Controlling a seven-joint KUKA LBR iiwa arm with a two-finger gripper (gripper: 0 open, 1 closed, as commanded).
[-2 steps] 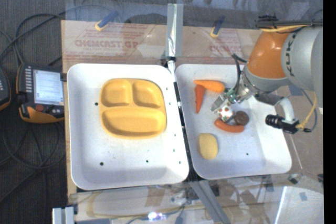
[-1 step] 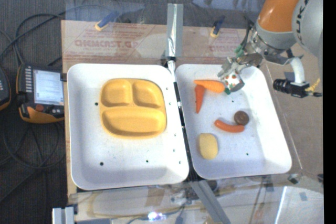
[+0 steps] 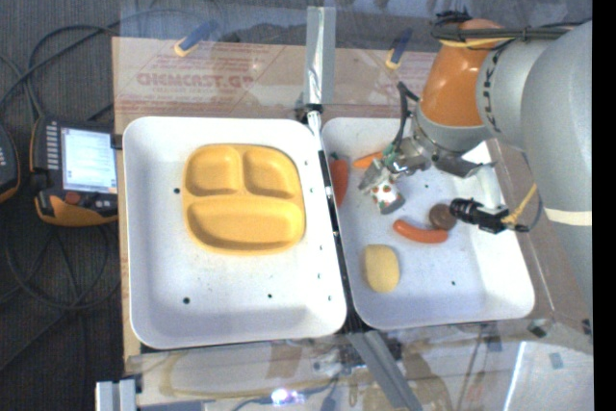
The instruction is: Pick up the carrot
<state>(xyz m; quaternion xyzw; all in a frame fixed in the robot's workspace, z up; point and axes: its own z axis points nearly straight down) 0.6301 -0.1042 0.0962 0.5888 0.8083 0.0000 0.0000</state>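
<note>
In the right bin (image 3: 481,298), an orange carrot (image 3: 339,180) lies lengthwise against the left wall. My gripper (image 3: 383,180) hangs low over the bin's upper middle, a little to the right of the carrot and apart from it. A small orange piece (image 3: 369,161) shows just above-left of the gripper. Right under the gripper sits a small white object with red and green marks (image 3: 389,198); I cannot make out whether it is touched or held.
A red-orange sausage-shaped item (image 3: 420,231) and a brown round piece (image 3: 441,216) lie in the middle of the right bin. A yellow potato (image 3: 382,267) sits nearer the front. The left bin (image 3: 154,303) holds a yellow divided tray (image 3: 245,197).
</note>
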